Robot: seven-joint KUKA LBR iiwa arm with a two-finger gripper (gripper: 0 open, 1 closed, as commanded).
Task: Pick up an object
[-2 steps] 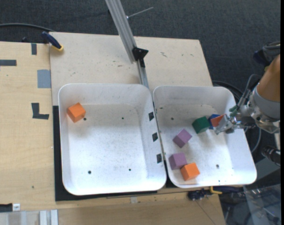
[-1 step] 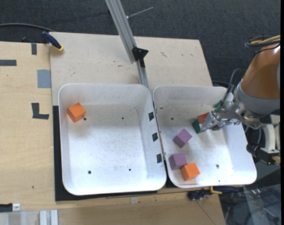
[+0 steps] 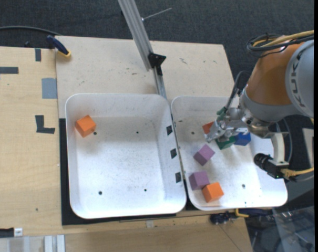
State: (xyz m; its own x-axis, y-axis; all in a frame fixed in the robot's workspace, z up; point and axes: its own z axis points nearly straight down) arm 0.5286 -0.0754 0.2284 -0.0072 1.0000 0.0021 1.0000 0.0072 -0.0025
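1. Two shallow white bins side by side on the table (image 3: 122, 62): left bin (image 3: 74, 193), right bin (image 3: 269, 193).
2. In the left bin, a lone orange cube (image 3: 85, 125), up near the far-left corner.
3. In the right bin, a purple cube (image 3: 204, 154) about mid-bin, a second purple cube (image 3: 198, 179) close to the near-left corner, and another orange cube (image 3: 212, 191) touching it on the near side.
4. Also there, by the far-left part of the right bin, a red-orange block (image 3: 207, 127), a green piece (image 3: 226, 142) and a blue block (image 3: 243, 138), bunched together beneath the arm's tip.
5. Reaching in from the right edge of the table, grey arm with orange band (image 3: 269, 75), wrist angled down into the right bin.
6. Pincer (image 3: 220, 133) low over that red, green and blue cluster; cannot tell how wide, nor whether anything sits gripped.
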